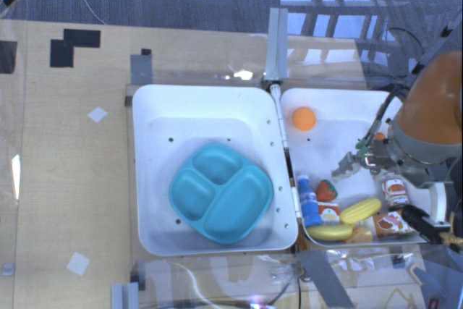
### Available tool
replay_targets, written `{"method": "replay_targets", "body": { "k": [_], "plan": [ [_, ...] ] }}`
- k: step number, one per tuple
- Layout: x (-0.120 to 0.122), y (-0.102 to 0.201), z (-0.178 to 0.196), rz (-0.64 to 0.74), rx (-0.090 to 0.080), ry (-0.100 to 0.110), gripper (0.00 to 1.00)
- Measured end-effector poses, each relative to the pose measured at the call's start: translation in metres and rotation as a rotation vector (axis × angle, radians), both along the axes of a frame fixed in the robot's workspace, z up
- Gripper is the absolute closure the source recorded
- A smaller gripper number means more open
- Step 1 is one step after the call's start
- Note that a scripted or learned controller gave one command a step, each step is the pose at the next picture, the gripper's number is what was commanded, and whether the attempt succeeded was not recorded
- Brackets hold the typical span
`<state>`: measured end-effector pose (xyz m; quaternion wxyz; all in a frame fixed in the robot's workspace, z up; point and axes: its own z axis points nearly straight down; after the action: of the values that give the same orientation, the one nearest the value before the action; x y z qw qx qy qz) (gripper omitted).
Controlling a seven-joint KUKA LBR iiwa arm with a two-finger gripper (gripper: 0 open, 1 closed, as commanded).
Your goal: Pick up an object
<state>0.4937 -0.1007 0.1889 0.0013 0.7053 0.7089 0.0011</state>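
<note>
Left bin (148, 177): blue divided plate (221, 192). Right bin (340, 103): orange ball (304, 119) at far side; blue bottle (307, 200), strawberry (327, 190), bananas (359, 211) clustered along near edge. End effector (347, 164) above bin middle, open/closed state: cannot tell.
</note>
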Motion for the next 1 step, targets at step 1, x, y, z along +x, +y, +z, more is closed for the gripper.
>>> {"method": "replay_targets", "body": {
  "k": [1],
  "plan": [
    [0.0311, -0.0039, -0.0898, 0.098, 0.001, 0.002, 0.00]
  ]
}}
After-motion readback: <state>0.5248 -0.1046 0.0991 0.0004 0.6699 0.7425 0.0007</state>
